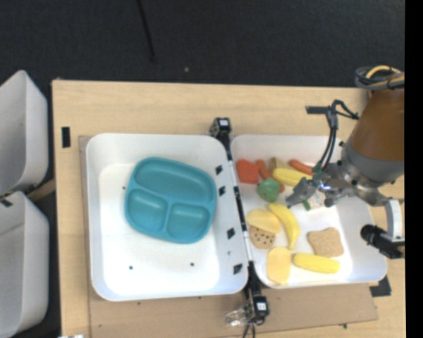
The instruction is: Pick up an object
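Nearest, in the right bin (352,277): yellow pieces (314,263), a toast slice (326,241), a banana (287,222). Farther, beside the green piece (269,189), over the bin's middle: the gripper (311,192), grip state impossible to tell. Left bin (106,259): blue divided plate (170,200).

Two white bins (99,189), one blue plate (170,200), three bananas (285,220), one toast slice (326,241).
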Motion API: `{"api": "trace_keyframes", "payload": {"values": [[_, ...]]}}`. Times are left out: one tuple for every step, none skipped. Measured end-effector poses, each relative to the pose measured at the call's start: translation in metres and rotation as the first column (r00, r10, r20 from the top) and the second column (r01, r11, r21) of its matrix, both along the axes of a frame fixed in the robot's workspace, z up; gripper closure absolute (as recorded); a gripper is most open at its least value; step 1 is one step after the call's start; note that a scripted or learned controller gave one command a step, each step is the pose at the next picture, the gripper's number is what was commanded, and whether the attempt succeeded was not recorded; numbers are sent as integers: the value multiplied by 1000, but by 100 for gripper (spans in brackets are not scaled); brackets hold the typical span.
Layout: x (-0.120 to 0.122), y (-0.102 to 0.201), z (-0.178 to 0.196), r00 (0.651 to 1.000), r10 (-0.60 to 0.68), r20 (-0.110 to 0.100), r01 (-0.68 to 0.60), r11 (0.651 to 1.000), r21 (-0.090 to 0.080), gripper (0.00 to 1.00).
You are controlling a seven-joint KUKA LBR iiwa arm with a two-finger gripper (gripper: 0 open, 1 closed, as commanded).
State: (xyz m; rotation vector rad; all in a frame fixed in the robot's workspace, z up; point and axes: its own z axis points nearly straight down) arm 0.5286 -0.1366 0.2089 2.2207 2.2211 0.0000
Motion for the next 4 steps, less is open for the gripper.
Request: {"api": "trace_keyframes", "payload": {"values": [[-1, 1, -63, 1000, -1, -6, 1, 1000, 1, 0], [1, -1, -108, 1000, -5, 5, 5, 1000, -3, 0], [1, -3, -97, 1000, -12, 6, 12, 1000, -3, 100], [-4, -13, -46, 1000, -5, 5, 5, 1000, -2, 100]]}}
